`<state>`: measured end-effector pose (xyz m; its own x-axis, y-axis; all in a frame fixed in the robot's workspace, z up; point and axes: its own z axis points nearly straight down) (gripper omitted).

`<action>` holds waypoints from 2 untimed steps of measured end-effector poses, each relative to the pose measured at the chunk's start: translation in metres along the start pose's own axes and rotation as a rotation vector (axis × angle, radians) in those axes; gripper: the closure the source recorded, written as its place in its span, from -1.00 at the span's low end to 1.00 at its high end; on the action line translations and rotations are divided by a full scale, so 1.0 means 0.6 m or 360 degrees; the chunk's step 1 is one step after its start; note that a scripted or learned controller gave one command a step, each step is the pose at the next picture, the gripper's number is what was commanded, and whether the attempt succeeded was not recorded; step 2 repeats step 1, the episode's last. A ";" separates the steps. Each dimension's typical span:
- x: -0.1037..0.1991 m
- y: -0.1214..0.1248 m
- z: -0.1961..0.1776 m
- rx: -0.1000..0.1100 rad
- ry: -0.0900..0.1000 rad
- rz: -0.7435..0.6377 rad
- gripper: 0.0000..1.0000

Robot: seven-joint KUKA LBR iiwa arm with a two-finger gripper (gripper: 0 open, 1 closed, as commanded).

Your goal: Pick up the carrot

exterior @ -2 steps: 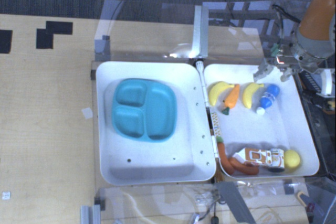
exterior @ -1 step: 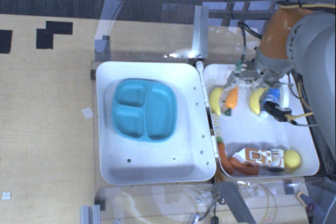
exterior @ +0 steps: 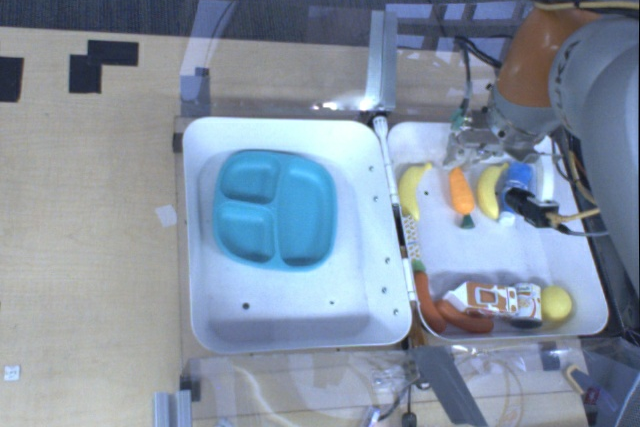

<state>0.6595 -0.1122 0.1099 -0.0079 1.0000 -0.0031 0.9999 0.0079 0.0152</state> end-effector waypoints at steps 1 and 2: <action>0.087 -0.007 -0.129 0.0012 0.0005 -0.0081 1.00; 0.087 -0.007 -0.129 0.0012 0.0005 -0.0081 1.00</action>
